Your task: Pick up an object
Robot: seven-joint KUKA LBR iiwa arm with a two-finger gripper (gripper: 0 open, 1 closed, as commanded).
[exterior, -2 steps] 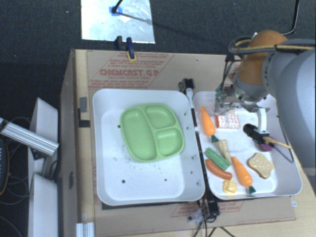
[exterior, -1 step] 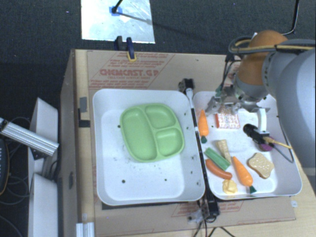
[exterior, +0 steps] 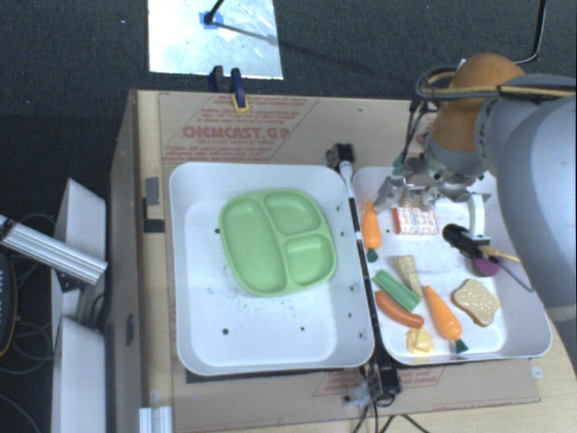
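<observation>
- Gripper [exterior: 416,192]: hangs at the far end of the shallow white right-hand bin [exterior: 516,328], low over its contents. Whether it is spread or pressed together cannot be told from this slant. Nothing is seen held in it.
- Nearest candidate: small flat red-and-white printed box [exterior: 416,221], lying on the bin floor just on the near side of the gripper, close to or touching it. Contact cannot be confirmed.
- Neighbours: a short orange toy carrot [exterior: 370,225] lies just beside the box towards the bin divider. A tan wedge-shaped block [exterior: 407,270] lies near on the side away from the gripper. Both stand apart from the box.
- Judgement on the step: the grasp appears to be in its approach stage. The box is flat and low, so the descent should go right to the bin floor, centred over the box and squared to its short sides.
- Risk: an off-centre close would likely skid the box towards the carrot instead of lifting it.
</observation>
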